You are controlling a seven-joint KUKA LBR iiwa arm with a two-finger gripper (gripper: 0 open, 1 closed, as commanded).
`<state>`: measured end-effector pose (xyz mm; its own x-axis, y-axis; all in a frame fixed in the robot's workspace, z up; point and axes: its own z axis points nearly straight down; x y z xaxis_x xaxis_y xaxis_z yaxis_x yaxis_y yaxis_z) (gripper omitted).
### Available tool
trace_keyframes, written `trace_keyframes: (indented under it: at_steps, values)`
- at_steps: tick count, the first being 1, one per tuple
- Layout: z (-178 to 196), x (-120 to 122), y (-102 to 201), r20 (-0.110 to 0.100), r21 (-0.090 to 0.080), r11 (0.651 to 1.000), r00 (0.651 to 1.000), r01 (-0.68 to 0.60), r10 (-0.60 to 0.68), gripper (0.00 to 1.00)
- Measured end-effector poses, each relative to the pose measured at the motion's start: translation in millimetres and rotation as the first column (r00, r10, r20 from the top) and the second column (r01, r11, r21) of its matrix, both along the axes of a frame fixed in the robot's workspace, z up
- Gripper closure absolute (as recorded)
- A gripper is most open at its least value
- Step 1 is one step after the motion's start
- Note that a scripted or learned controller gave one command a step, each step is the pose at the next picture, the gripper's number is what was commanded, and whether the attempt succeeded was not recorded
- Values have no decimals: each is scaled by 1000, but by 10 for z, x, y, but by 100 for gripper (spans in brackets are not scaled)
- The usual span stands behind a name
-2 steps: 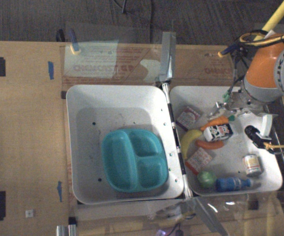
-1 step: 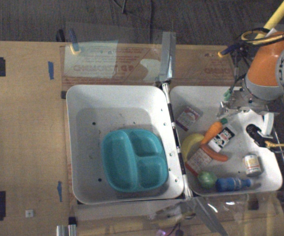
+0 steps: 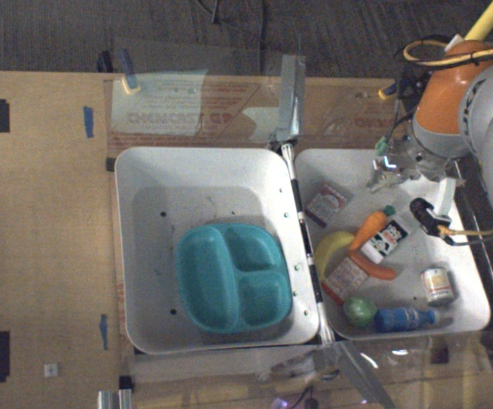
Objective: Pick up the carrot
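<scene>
Carrot (image 3: 370,229) lies in the right bin (image 3: 477,313), long axis slanting, green top toward the upper right, resting partly on a small carton (image 3: 385,240). Gripper (image 3: 389,165) hovers just above-right of the top; fingers' spread unreadable, nothing visibly held.

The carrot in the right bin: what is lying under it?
The carrot lies tilted, its lower end resting over the yellow item and beside the small carton. What the yellow item is, and the bin floor under it, stay covered.

two bins (image 3: 144,177), one carrot (image 3: 369,229), one tray (image 3: 229,277)
</scene>
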<state>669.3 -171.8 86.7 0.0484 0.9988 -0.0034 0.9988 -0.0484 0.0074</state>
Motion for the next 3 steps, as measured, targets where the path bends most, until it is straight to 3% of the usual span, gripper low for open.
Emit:
trace_keyframes:
  at_steps: [1, 2, 3]
  values:
    - [-11, -2, 16, -2, 2, 1000, 1000, -1, 1, 0]
    - [1, -508, 90, -1, 2, 1000, 1000, -8, 8, 0]
    - [85, -496, 50, 2, -4, 1000, 1000, -2, 2, 100]
